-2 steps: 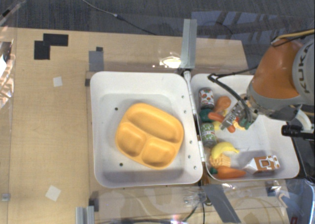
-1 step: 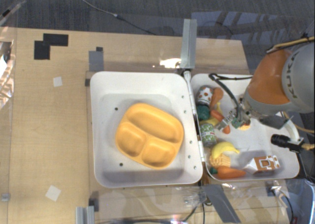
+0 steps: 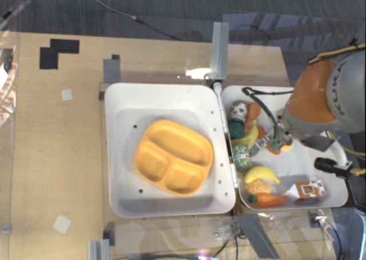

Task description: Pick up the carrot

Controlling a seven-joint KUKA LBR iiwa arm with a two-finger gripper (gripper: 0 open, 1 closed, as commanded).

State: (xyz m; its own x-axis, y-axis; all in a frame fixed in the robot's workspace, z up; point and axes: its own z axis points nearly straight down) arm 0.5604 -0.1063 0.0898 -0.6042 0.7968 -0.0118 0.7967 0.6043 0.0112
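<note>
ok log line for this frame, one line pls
task: pick up carrot | end effector: low in right bin | carrot: front edge, apart, ungrasped | left bin: yellow tray

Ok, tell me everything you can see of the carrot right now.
The carrot is a small orange toy, plastic by its look, with a dark green stub at its left end. It lies flat, roughly level across the view, at the near edge of the right bin. A yellow banana and a knobbly yellow piece lie just above it, touching or nearly so; a small carton sits to its right. The gripper is farther back, apart from it.
</note>
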